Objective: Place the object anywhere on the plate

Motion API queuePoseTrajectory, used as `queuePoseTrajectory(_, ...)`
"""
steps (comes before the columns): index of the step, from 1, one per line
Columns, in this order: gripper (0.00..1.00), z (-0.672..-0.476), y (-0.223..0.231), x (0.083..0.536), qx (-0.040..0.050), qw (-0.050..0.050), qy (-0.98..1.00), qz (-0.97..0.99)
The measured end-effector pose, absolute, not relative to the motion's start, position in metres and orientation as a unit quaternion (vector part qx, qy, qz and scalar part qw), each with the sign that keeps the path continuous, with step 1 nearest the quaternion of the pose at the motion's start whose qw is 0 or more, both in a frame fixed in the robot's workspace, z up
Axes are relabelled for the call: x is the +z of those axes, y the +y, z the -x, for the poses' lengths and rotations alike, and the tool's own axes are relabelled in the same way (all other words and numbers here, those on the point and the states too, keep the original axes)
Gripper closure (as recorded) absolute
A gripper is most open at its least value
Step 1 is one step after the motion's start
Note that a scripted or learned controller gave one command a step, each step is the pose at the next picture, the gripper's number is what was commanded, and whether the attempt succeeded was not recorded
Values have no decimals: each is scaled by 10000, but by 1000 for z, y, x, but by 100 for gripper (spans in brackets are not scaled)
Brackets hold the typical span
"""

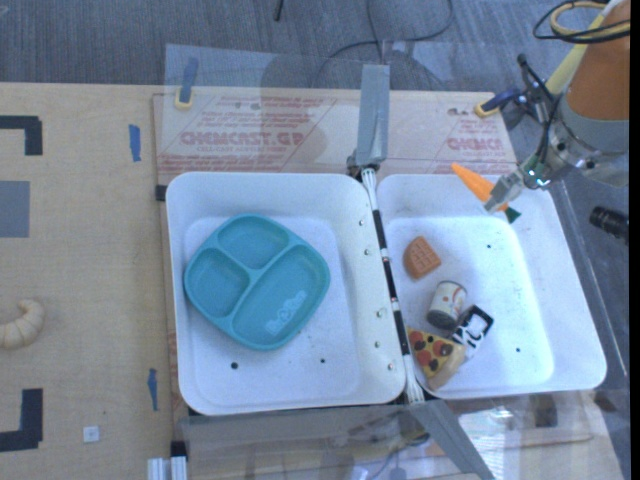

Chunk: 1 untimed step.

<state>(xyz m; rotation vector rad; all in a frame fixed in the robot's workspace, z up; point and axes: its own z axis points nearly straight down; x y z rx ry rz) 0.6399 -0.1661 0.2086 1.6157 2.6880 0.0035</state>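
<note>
The gripper hangs over the far right corner of the right bin, and an orange carrot lies between its fingers, clamped at the carrot's right end so that the tip points left, toward the divider. Judging from this, the carrot is the object to move, and it seems to be held clear of the bin floor, which suits carrying it across the raised rims where the bins meet.

The plate, a teal one with three compartments, sits in the middle of the left bin, well apart from the gripper, to its left and nearer. It lies flat with nothing on it, so any compartment would do for a drop.

The other items cluster in the right bin near the divider: a waffle-like cookie, a small can on its side, a pizza slice at the near edge. They lie near and left of the fingers. A croissant rests on the bench far left.
</note>
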Motion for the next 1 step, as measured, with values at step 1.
queuePoseTrajectory(1,100,-617,-117,304,9,25,8801,-4748)
